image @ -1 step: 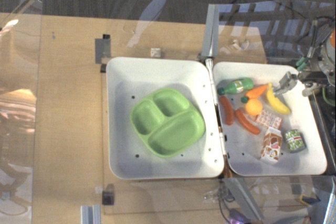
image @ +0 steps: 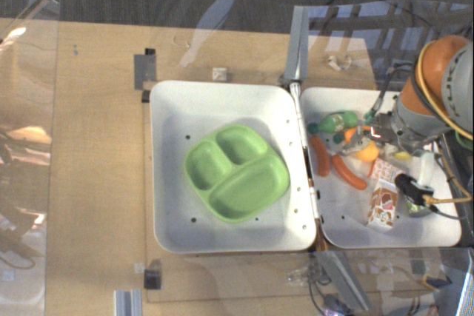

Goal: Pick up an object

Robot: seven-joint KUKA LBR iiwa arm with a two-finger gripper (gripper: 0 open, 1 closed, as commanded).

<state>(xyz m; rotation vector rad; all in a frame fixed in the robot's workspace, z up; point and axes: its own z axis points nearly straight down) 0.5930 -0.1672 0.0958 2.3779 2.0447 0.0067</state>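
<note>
Camera view shows the grey arm's tool [image: 368, 135] low in the right white bin [image: 444, 239], over a small orange toy [image: 367, 153]; its grip cannot be told. A green divided plastic plate [image: 237, 174] lies in the left white bin [image: 167, 159].

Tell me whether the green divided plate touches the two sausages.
Apart. The camera view shows the green divided plate in the left bin, the sausages in the right bin.

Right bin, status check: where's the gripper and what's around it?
Gripper low over right bin, among the toy food. Orange piece just beneath, grasp unconfirmed. Two sausages and printed carton crowd close. Green tray sits in left bin.
</note>
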